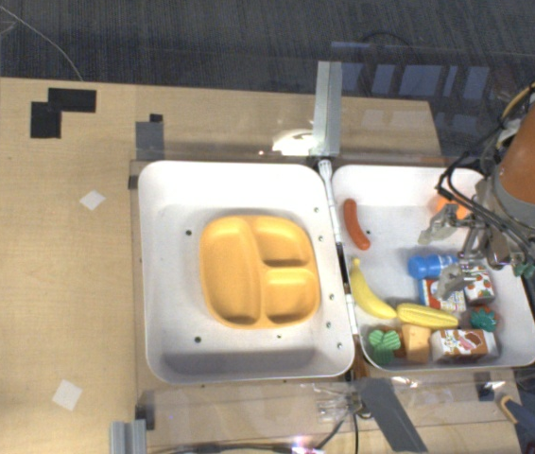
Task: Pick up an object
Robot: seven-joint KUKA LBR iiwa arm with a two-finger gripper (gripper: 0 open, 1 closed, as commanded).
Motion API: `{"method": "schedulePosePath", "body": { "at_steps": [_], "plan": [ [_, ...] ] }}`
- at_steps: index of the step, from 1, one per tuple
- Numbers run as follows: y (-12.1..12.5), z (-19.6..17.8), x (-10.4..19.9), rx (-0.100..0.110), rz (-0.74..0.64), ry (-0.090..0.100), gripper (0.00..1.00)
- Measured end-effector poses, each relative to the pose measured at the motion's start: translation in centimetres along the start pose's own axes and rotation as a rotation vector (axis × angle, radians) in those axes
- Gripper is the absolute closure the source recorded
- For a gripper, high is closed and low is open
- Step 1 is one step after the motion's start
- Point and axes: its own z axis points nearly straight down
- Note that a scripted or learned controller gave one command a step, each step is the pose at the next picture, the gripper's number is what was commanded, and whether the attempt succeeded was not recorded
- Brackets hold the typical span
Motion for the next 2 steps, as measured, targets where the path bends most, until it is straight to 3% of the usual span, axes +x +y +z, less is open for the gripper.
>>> {"method": "schedulePosePath", "body": {
  "at_steps": [1,2],
  "plan": [
    [-3.9,11.3,-2.1,0.0,0.264,-0.008,0.0],
    [-6.4,11.5,-10.0,0.0,0.472,-0.005,0.0]
  ]
}}
